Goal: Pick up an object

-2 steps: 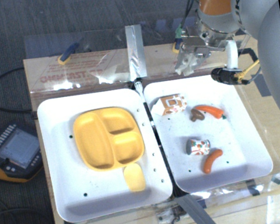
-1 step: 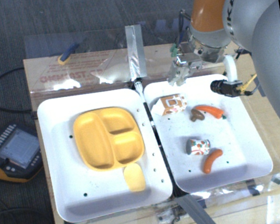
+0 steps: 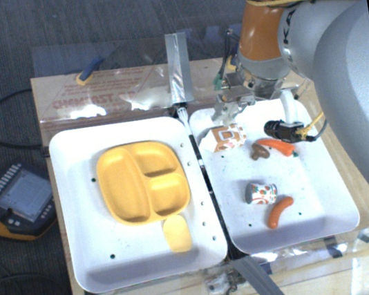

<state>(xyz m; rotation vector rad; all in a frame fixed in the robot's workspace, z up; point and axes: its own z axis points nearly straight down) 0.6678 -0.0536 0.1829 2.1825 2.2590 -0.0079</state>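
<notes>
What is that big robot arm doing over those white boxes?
The arm's end effector hangs at the back of the right bin, right by a small orange-and-white toy. Nothing can be seen held in it. A brown piece, an orange stick, a patterned cup and a sausage lie loose in that bin. The left bin holds a yellow tray and a yellow block.

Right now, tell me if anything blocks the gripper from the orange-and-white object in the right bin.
Nothing visible does. The gripper sits just beyond the orange-and-white object, near the right bin's far left corner; the brown piece lies apart.
</notes>
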